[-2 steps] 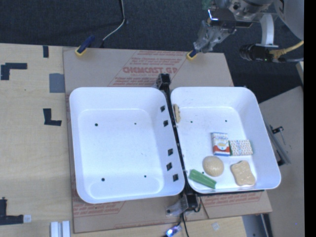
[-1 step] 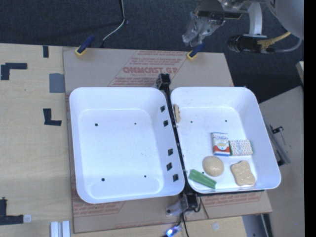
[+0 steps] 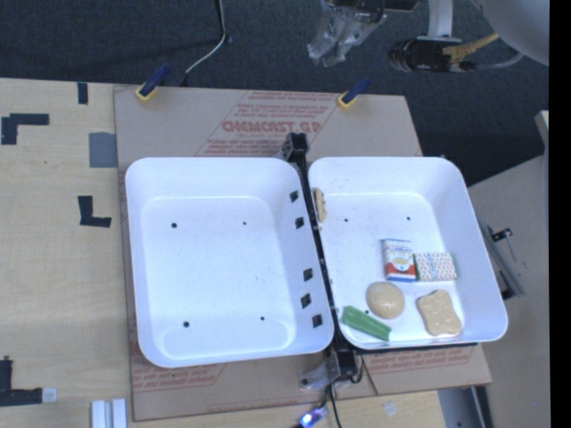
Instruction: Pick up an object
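Five small items crowd the right bin (image 3: 446, 185); claw (image 3: 335, 38) grip state unclear.

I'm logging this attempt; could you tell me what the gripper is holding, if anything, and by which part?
It cannot be told: the gripper is blurred, high beyond the bins.

Two shallow white bins sit side by side on a brown cardboard sheet (image 3: 268, 127) printed with red lettering — the left bin (image 3: 147, 181) and the right bin (image 3: 446, 176) touch along a black clip strip (image 3: 308, 239). Blue-and-yellow clamps (image 3: 153, 80) pin the sheet's far edge (one at each corner). Black tape marks (image 3: 89, 212) dot the wooden bench (image 3: 53, 283).
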You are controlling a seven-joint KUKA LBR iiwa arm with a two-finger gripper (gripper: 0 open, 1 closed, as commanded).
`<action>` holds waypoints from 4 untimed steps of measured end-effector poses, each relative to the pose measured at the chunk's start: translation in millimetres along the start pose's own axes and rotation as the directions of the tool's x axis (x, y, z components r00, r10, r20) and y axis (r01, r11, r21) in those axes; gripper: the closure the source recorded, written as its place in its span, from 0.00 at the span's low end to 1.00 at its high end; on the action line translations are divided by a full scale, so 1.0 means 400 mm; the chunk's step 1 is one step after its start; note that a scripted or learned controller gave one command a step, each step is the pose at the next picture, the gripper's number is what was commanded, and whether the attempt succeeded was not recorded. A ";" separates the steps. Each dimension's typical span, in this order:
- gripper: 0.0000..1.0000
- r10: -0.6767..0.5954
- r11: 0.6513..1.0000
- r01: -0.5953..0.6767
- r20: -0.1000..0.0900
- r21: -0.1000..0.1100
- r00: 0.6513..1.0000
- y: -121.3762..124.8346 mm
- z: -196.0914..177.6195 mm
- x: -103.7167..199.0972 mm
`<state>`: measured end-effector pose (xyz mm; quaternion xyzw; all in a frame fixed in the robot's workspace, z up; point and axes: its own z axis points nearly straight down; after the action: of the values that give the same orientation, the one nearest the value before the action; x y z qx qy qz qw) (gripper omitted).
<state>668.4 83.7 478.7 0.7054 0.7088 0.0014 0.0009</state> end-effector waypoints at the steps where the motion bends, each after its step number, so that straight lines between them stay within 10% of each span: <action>1: 1.00 -0.002 1.000 0.002 -0.001 0.000 1.000 0.000 -0.077 0.151; 2: 1.00 -0.003 1.000 0.003 -0.001 0.001 1.000 0.000 -0.142 0.331; 4: 1.00 0.002 1.000 -0.002 0.001 0.005 1.000 0.001 -0.138 0.376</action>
<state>667.9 233.9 534.2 0.7063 0.7079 -0.0007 -0.0002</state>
